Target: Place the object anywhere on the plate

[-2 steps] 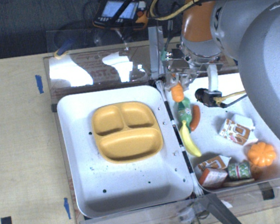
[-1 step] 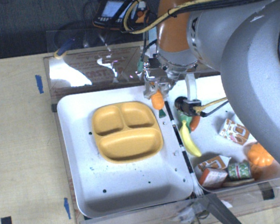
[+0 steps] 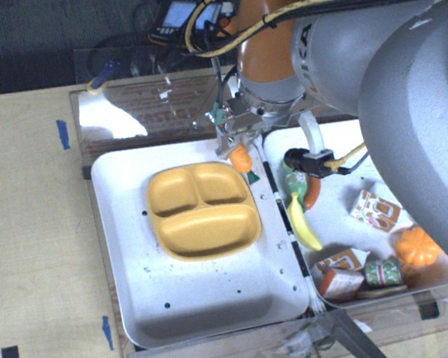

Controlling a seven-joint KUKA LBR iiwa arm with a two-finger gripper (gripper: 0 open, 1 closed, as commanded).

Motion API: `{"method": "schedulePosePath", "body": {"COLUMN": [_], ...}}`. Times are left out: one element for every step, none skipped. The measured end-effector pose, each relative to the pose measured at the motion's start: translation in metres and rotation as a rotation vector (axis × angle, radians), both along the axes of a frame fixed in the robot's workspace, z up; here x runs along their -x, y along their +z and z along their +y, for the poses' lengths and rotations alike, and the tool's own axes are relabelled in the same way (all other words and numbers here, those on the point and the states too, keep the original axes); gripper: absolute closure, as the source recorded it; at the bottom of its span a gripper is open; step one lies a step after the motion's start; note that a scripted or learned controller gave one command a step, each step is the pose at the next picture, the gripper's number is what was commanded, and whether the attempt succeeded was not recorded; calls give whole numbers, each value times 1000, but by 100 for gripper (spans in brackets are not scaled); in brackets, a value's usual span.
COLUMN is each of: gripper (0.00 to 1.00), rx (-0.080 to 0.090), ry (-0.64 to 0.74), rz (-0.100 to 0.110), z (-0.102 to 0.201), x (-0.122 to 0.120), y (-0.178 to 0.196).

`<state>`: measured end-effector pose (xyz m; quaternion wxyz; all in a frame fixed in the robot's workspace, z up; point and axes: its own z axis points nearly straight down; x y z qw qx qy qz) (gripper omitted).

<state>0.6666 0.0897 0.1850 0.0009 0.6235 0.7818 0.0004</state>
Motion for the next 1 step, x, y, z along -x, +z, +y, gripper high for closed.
{"method": "schedulePosePath", "body": {"gripper": [0], "rx": [0], "ry": [0], "rz": [0], "z": [0], "x": [0], "y": [0]}}
